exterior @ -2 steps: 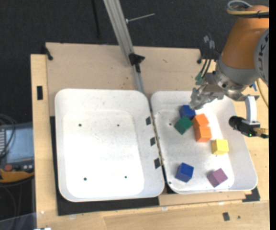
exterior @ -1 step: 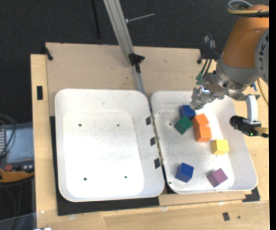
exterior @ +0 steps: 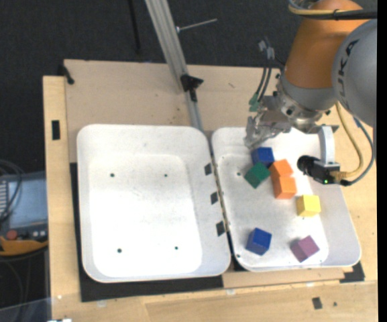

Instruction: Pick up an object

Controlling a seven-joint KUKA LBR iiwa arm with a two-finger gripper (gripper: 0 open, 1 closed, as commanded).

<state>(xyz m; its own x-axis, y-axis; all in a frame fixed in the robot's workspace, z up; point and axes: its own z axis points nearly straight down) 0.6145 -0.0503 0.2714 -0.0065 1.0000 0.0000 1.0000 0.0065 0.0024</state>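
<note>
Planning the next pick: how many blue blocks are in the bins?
2. One blue cube near the right bin's far edge, under the tool; another blue cube near its front edge. Others may be hidden.

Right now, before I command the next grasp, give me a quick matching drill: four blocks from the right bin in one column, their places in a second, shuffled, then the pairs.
Things:
1. purple block
2. yellow block
3. green block
4. orange block

Places:
A. just left of the orange block
B. between the green and yellow blocks
C. near the bin's front edge, right of a blue block
D. right of the orange block, behind the purple one

Pairs: 1-C, 2-D, 3-A, 4-B
</note>
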